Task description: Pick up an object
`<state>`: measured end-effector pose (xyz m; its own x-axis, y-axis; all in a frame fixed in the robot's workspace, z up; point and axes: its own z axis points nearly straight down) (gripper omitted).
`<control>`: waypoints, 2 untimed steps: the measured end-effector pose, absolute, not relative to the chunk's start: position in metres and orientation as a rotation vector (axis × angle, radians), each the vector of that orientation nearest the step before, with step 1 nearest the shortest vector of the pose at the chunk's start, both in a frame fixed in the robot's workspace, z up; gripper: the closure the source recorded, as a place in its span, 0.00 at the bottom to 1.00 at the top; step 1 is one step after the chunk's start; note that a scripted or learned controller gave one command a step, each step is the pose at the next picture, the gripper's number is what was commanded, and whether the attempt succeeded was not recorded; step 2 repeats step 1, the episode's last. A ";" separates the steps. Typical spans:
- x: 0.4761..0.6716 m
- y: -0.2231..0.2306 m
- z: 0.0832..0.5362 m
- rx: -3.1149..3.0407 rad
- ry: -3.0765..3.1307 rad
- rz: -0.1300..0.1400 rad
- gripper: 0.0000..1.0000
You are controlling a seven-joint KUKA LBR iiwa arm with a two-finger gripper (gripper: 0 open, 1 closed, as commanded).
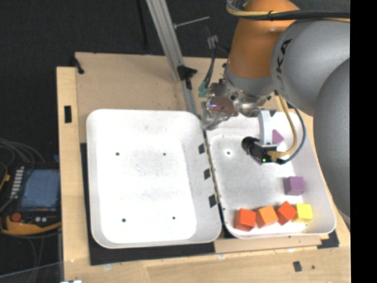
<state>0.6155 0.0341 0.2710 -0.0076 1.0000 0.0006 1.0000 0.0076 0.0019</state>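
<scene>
The right bin (235,164) holds several small blocks. Along its near edge sit a red-orange block (245,219), an orange block (267,216), a red block (287,211) and a yellow block (304,211). A purple block (294,185) lies a little farther back, and a pale violet block (276,137) shows partly behind the wrist's cable. My gripper (213,114) hangs low over the far left corner of the right bin, by the divide between the bins, well away from every block. Nothing shows in its grasp.
The left bin (144,175) is bare white with a few dark dots. A slanted metal post (168,40) rises behind the bins, close to the gripper. The bulky grey arm (312,58) covers the right bin's far right side. A black wrist module (258,149) with cables hangs over that bin.
</scene>
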 end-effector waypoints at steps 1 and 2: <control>0.628 0.084 0.249 2.214 2.228 0.001 1.00; 0.628 0.084 0.249 2.214 2.228 0.001 1.00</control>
